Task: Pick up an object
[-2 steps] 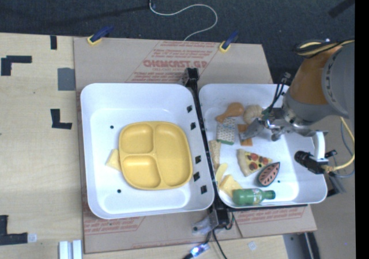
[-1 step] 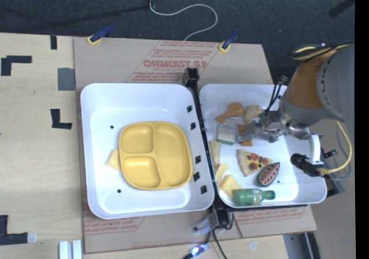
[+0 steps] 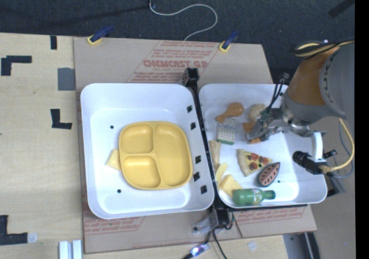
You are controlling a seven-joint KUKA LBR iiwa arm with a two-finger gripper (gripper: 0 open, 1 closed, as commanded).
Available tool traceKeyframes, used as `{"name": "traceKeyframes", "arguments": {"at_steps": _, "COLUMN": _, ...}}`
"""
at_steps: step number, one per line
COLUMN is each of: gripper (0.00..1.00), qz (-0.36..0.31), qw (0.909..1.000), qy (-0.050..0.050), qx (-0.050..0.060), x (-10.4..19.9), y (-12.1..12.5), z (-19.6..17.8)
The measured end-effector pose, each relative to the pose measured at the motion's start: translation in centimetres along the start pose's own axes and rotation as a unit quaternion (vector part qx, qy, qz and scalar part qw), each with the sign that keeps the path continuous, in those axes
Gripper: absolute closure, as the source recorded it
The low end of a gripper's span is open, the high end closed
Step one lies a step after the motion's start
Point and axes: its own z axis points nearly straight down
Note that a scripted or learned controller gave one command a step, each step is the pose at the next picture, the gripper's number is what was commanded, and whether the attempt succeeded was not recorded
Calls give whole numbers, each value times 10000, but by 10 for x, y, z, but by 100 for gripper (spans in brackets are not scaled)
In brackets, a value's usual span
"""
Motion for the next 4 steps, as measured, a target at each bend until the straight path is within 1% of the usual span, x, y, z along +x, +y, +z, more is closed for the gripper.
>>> {"name": "traceKeyframes", "arguments": {"at_steps": 1, "gripper": 100, "qz": 8, "qw": 10000, "qy": 8, "qx": -4, "x": 2, "y": 10, "z": -55}}
{"name": "traceKeyframes", "arguments": {"at_steps": 2, "gripper": 100, "qz": 15, "qw": 10000, "qy": 3, "qx": -11, "x": -6, "y": 5, "z": -110}}
{"name": "traceKeyframes", "arguments": {"at_steps": 3, "gripper": 100, "qz": 10, "qw": 10000, "qy": 11, "qx": 3, "x": -5, "y": 5, "z": -130}}
{"name": "traceKeyframes", "arguments": {"at_steps": 4, "gripper": 100, "qz": -1, "qw": 10000, "qy": 11, "qx": 19, "x": 40, "y": -9, "z": -121}}
